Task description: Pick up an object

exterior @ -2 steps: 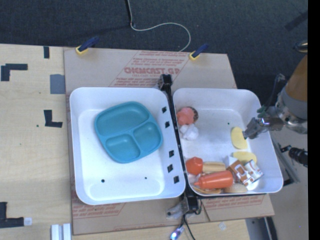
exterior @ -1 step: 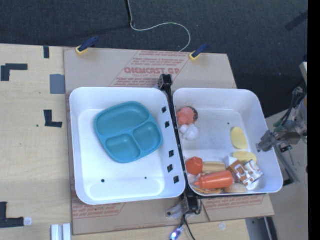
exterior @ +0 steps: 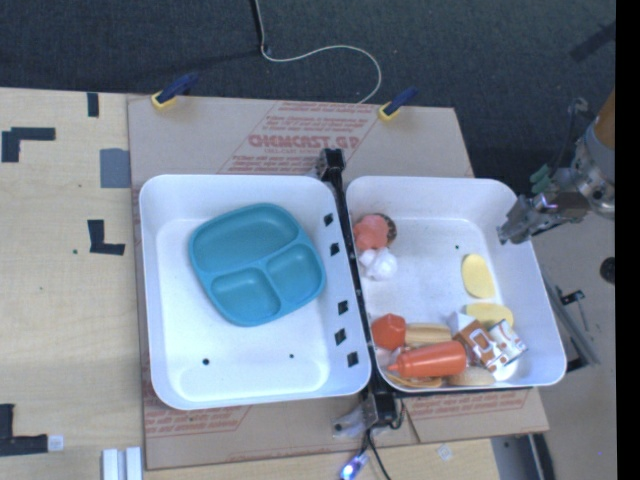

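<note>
The left bin (exterior: pixel 160 298) on the worktop (exterior: pixel 60 268) carries 1 blue divided plate (exterior: pixel 257 263) toward its back, with bare white floor along the front and left walls. In the right bin (exterior: pixel 430 193) a pink-orange piece (exterior: pixel 371 232) and a white lump (exterior: pixel 379 262) sit against the central divider. The front corner is crowded: a red piece (exterior: pixel 388 330), a hot dog (exterior: pixel 432 360) and a crumpled printed packet (exterior: pixel 493 346) touch one another, so their outlines are hard to separate. 2 yellow pieces (exterior: pixel 478 275) lie near the right wall. The bin's middle and back are open. The gripper (exterior: pixel 512 230) hangs over the right rim, holding nothing; whether its fingers are apart cannot be told.
</note>
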Controlling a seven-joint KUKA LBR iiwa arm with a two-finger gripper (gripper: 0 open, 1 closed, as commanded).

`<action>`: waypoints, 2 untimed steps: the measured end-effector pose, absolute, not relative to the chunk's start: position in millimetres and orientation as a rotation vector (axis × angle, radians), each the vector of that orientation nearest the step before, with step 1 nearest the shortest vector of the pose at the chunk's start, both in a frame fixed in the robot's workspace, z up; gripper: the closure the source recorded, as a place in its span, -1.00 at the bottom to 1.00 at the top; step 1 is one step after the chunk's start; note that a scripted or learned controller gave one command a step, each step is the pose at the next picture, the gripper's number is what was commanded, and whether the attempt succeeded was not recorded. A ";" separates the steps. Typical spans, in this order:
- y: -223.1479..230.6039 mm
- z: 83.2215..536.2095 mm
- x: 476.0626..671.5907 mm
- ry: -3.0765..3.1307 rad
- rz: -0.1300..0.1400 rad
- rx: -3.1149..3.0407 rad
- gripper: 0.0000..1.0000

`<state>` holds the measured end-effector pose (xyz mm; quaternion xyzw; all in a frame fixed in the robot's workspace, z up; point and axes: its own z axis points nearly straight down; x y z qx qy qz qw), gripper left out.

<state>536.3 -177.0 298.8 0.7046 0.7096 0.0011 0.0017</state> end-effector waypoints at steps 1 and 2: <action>-224.9 268.6 481.1 2.219 -0.011 2.234 1.00; -224.6 249.2 520.7 2.225 -0.007 2.224 1.00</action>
